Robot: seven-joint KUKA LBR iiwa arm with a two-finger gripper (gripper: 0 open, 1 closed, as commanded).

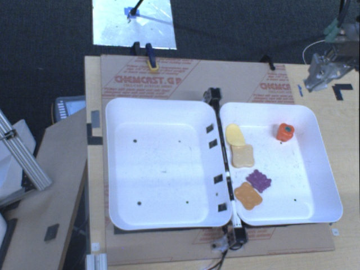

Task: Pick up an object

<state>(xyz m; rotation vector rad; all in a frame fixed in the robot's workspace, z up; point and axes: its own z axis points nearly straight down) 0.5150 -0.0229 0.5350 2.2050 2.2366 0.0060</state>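
Five toys sit in the right bin (320, 151): orange piece (285, 131) nearest the gripper (316, 81), which hangs up and to the right, outside the bin; yellow (234, 135), tan (243, 157), purple (259, 180) and orange-brown (248, 196) pieces line the divider. Grip state: can't tell.
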